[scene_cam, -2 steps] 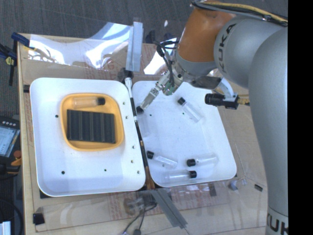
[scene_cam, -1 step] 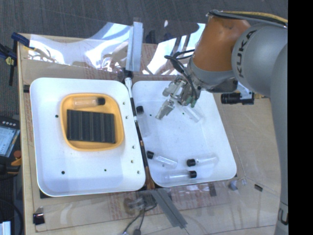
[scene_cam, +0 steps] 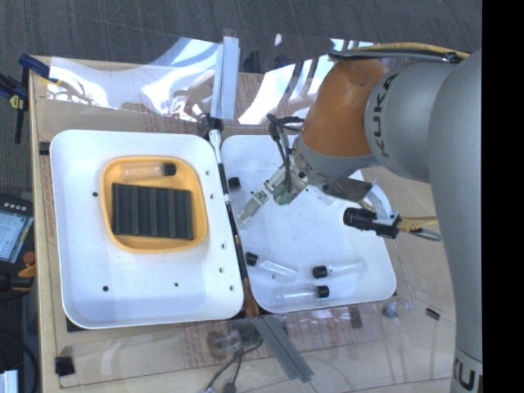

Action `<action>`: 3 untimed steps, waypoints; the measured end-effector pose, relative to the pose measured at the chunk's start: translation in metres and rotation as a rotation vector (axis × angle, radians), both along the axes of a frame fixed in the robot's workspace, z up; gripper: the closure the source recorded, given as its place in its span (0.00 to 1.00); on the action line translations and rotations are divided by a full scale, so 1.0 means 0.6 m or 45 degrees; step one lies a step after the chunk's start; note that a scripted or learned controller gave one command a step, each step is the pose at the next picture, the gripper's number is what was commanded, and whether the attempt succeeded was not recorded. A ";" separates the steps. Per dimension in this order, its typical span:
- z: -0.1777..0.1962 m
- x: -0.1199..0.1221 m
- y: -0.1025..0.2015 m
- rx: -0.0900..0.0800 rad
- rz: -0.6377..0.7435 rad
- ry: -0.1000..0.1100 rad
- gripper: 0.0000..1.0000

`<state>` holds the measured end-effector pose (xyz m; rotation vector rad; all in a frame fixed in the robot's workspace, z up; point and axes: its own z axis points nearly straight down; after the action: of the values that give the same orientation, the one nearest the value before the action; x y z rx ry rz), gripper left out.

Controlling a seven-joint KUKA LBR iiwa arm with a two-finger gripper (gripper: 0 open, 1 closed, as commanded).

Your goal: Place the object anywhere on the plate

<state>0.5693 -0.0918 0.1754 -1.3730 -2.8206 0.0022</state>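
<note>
Nearest the camera, along the right bin's [scene_cam: 377,289] front edge: three clear black-capped tubes, one at [scene_cam: 268,266], one at [scene_cam: 337,268], one at [scene_cam: 299,294]. They lie loose on the bin floor, apart from each other. Further in, the gripper [scene_cam: 248,209] hangs low over the same bin near its left wall, fingers pointing down-left; they look slightly parted with nothing between them, so no grasp. A small black cap [scene_cam: 234,183] sits just beyond the fingertips. Left bin [scene_cam: 74,219] holds the plate [scene_cam: 152,204], a yellow tray with a dark ribbed insert, and one tube [scene_cam: 151,169] already lies across its far rim. Judgement: pick step, not transport. Next move needs descent onto a tube, closing across its narrow axis, then carrying it over the divider. Readable text: "KUKA" on the arm [scene_cam: 385,113], partly cut off.
</note>
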 end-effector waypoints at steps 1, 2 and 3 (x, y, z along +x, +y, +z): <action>0.027 -0.080 0.024 -0.001 -0.009 -0.002 0.00; 0.028 -0.065 0.100 -0.001 0.255 -0.006 0.00; 0.051 -0.037 0.061 0.000 0.730 -0.006 0.00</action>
<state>0.5469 -0.0551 0.2058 -0.5198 -3.0981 0.0006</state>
